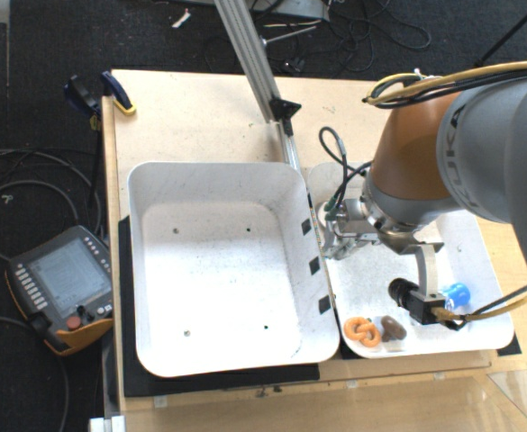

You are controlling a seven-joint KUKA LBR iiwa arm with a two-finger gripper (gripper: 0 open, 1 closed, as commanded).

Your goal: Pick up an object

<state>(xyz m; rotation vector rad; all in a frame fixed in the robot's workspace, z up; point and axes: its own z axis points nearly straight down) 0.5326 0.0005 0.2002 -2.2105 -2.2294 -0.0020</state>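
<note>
I have the arm (443, 151) over the right bin (371, 282). The gripper (338, 238) sits low by the wall that bin shares with the left bin (209, 268). With the wrist in the way, I cannot tell whether the gripper is open or closed, and I see nothing held in it.

Everything worth picking lies toward the front of the right bin. There is an orange piece (363, 331) in the front corner and a brown piece (393, 328) just beside it, possibly touching. A blue piece (458, 295) lies further right. The gripper is nearer the orange piece than the blue one, but it is over none of them.

I judge the step in hand to be the approach. To do it well I would settle on one target and centre the gripper squarely above it before going down. The orange piece is closest, but it is crowded by the corner wall and the brown piece. I would turn the closing line so it clears both, descend straight, and close only when fully low. The blue piece seems to have more bare floor around it, so it may be the safer choice.
</note>
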